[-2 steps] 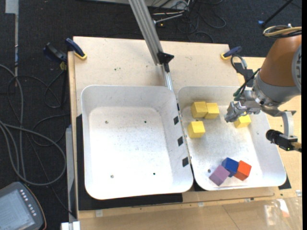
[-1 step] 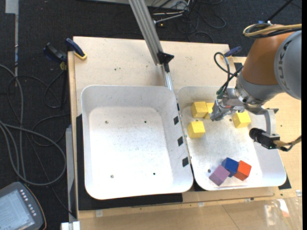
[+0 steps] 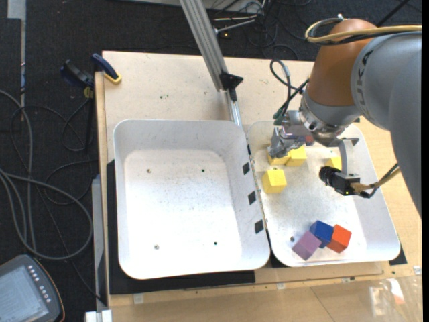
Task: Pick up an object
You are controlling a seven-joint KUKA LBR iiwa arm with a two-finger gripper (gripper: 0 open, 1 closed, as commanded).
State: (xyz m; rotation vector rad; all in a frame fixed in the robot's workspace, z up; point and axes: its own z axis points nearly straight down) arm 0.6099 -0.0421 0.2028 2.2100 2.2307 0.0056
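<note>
You had the most open room in the left bin (image 3: 144, 180), whose floor lay bare from wall to wall. The right bin (image 3: 375, 223) was tighter. A yellow block (image 3: 274, 179) sat near its left wall, and a second yellow block (image 3: 290, 155) lay just behind it, right under the gripper (image 3: 285, 141). A purple block (image 3: 307, 245), a blue block (image 3: 322, 231) and an orange block (image 3: 340, 238) were bunched touching at the front, blocking that corner. Between that cluster and the yellow blocks the bin floor stayed free. The arm (image 3: 362, 66) overhung the bin's far right, and a slanted metal pole (image 3: 204, 35) crossed the bench (image 3: 167, 89) behind both bins.
</note>
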